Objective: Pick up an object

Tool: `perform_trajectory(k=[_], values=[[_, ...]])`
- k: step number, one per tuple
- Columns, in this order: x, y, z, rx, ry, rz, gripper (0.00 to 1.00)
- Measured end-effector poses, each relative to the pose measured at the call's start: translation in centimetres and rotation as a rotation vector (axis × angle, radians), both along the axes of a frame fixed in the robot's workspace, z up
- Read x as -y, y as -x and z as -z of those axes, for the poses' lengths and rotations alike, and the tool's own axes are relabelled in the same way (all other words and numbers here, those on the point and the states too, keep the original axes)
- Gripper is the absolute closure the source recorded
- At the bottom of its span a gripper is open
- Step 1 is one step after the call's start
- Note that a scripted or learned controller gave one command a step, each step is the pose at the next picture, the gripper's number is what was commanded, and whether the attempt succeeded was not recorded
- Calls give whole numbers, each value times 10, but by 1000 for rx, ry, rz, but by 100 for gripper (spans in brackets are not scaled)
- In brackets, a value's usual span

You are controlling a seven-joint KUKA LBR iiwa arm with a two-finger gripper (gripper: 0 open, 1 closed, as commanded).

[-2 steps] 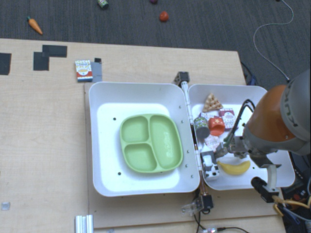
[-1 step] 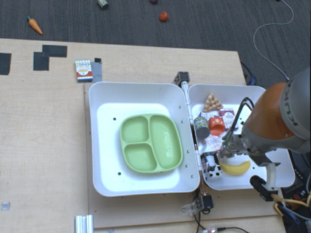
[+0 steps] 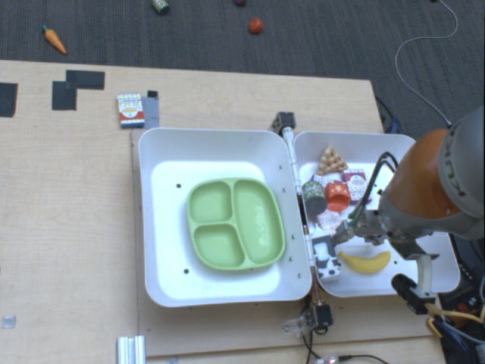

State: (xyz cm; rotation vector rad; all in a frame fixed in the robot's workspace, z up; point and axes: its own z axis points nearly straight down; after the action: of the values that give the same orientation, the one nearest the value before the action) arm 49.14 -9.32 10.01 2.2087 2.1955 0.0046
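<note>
Grey and orange, my arm [image 3: 436, 184] reaches over the right bin [image 3: 447, 275], and whether my fingers [image 3: 356, 230] are released or clenched I cannot tell. Just below them lies a yellow banana [image 3: 365, 262], smooth and gently curved, its long axis running left to right across the bin floor. The left bin [image 3: 163, 226] holds a green divided plate [image 3: 235, 224]. Both bins sit on a pale wooden table [image 3: 68, 226], with dark carpet [image 3: 326, 29] beyond it.
</note>
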Motion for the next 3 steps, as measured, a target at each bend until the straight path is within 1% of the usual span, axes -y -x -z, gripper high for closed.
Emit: perform_trajectory(k=[1, 3], values=[[2, -1, 7, 3, -2, 1, 0], [1, -1, 7, 4, 0, 2, 0]])
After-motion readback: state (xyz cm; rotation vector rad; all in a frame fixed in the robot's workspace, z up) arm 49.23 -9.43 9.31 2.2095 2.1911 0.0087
